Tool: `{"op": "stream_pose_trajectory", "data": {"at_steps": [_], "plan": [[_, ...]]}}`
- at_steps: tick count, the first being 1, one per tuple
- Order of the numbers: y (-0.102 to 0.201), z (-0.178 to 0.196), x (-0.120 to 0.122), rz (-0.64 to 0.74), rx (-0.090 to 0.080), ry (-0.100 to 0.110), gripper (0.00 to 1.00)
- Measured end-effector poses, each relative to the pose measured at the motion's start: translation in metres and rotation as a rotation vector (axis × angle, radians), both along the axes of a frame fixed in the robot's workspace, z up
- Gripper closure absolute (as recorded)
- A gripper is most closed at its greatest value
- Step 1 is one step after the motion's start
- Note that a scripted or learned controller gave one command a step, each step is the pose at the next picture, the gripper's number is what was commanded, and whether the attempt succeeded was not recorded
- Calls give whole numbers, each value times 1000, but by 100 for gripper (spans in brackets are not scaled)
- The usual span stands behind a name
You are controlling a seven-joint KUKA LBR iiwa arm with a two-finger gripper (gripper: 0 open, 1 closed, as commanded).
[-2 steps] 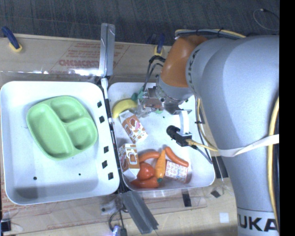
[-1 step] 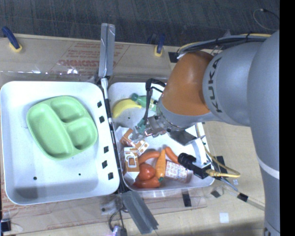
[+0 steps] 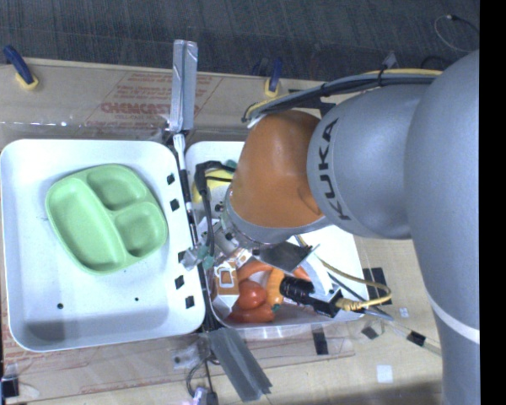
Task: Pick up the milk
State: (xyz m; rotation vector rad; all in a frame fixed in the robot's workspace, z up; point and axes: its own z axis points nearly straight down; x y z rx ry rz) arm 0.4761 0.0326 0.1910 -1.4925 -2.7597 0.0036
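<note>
**MILK PICK: GRIP STATE AND HANDLING NOTES**

**Grip state.** The gripper [image 3: 224,251] sits low at the centre of the frame, under the orange band [image 3: 274,171] of the arm [image 3: 405,167]. The wrist covers it from above. How far it is open, and whether it has hold of anything, cannot be told.

**Location of the milk.** The milk cannot be identified with certainty. A small white piece [image 3: 225,275] with an orange mark lies just below the gripper, near the left wall of the right bin [image 3: 211,152]. This may be the milk, but it is too small and too covered to confirm. Otherwise the milk is probably under the arm in that bin.

**Surroundings.** Red and orange pieces [image 3: 251,298] crowd the lower part of the right bin, touching or just beside the white piece. The left bin [image 3: 34,310] carries a green divided plate [image 3: 105,218]. Both bins rest on the tabletop [image 3: 84,99].

**Handling (judgement).**
- Expect a light item with smooth, somewhat slippery faces.
- If it is a carton, its walls are stiff at the edges and yield at mid-face.
- Take hold across two flat, opposite sides, near mid-height.
- Avoid any sloped top.
- Neighbouring pieces may block entry or be caught along with it.
</note>
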Motion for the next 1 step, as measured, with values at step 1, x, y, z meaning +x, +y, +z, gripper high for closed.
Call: {"op": "stream_pose_trajectory", "data": {"at_steps": [1], "plan": [[-23, 0, 1, 314, 2, 0, 100]]}}
